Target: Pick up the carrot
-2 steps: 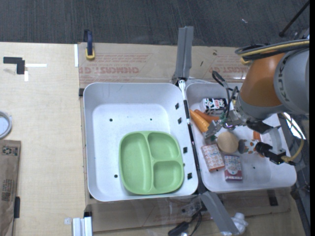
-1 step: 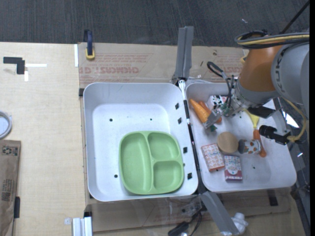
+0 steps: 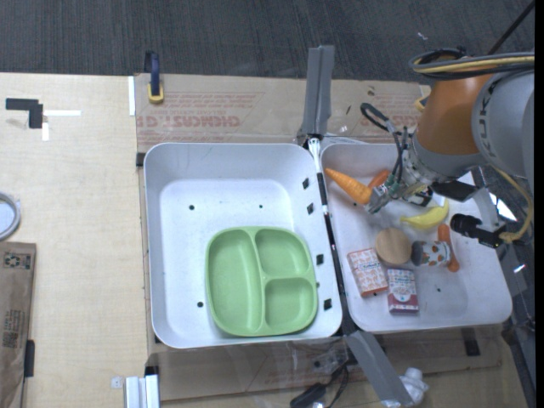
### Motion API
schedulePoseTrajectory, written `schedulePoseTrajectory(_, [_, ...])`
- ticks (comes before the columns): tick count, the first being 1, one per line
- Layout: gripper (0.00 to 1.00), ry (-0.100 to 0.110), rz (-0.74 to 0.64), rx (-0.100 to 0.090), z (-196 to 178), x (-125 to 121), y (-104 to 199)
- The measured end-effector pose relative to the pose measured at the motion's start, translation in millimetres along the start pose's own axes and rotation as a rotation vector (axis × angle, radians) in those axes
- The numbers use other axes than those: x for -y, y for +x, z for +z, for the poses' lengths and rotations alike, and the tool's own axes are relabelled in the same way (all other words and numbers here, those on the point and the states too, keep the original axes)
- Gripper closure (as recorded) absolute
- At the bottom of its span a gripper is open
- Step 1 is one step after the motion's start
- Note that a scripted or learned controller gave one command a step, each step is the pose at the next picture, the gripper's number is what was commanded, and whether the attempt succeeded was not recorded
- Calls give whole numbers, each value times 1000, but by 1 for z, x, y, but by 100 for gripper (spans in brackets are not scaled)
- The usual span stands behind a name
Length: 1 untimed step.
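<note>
Down at the counter's near edge, the green divided plate (image 3: 260, 280) sits in the left bin (image 3: 161, 253), toward its near side. Over in the right bin (image 3: 476, 308), two small cartons (image 3: 368, 272) lie near the front, a round tan piece (image 3: 393, 246) and a banana (image 3: 425, 218) just behind. The carrot (image 3: 348, 185) lies at the bin's far-left corner, and the pincer (image 3: 380, 197) is right at its thick end. Whether its fingers are apart or together, I cannot tell.
</note>
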<state>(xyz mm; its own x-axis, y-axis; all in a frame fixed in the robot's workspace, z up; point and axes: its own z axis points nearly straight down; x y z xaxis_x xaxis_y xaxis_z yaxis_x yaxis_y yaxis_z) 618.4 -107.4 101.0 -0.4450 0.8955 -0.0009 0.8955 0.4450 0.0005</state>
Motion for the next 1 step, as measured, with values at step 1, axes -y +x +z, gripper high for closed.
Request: schedulePoseTrajectory(1, [100, -2, -484, 2, -91, -31, 46])
